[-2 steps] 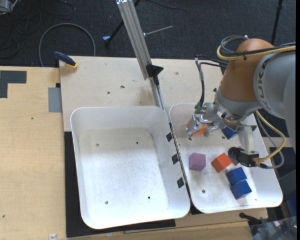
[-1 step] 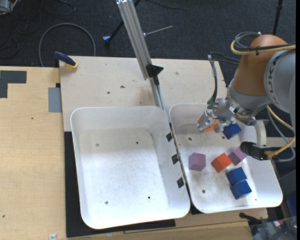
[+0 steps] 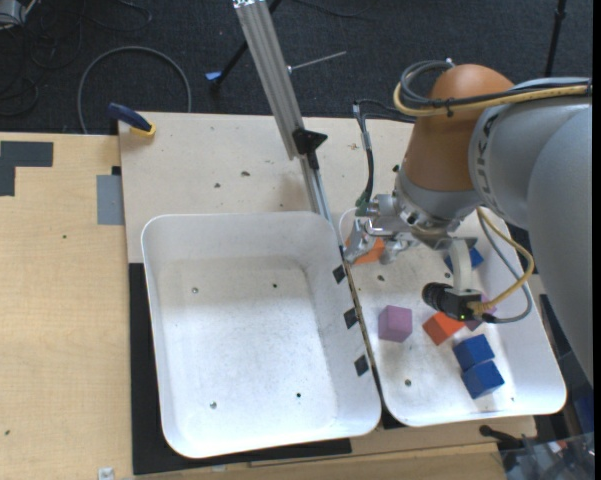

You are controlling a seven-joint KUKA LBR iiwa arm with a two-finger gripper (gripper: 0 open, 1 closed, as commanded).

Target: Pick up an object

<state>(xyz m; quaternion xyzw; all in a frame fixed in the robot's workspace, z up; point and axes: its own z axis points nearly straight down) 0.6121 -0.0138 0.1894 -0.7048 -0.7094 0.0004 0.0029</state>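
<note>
We see the hand low at the right bin's near-left corner, with something orange seemingly between its fingers (the view is too cluttered to be sure); lifting it clear remains; purple cube and blue blocks lie untouched.

One fixed cam above bench, looking down at a slant on both white bins; arm enters from view's right, mid-range.

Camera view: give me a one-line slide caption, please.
KUKA arm's gripper over the right bin, an orange object at its fingers, near a purple cube and blue blocks.
</note>
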